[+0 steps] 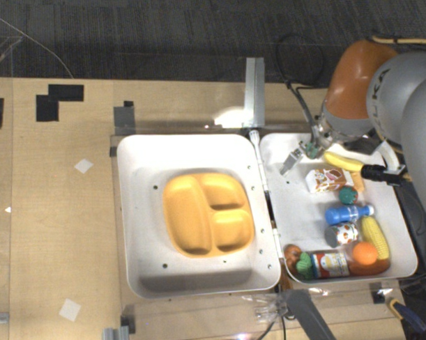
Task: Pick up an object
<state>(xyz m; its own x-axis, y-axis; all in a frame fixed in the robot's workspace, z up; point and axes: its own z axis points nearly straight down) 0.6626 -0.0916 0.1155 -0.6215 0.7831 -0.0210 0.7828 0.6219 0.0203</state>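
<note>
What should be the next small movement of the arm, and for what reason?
Probably lower the gripper and shift it toward the white carton. It sits over bare floor in the right bin, nothing between its fingers, with the carton lying nearest.

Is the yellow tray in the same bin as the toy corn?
No, the yellow tray lies in the left bin, while the toy corn is in the right bin.

Two shallow white plastic bins stand side by side: the left bin [130, 203] and the right bin [282, 146]. One yellow compartmented plastic tray [207, 213] lies in the left. The right holds one yellow banana [342, 161], one white printed carton [327, 180], one small teal ball [348, 194], one blue bottle [347, 214], one yellow corn cob [375, 237], one orange fruit [365, 254], one red-labelled bottle [328, 264].
</note>
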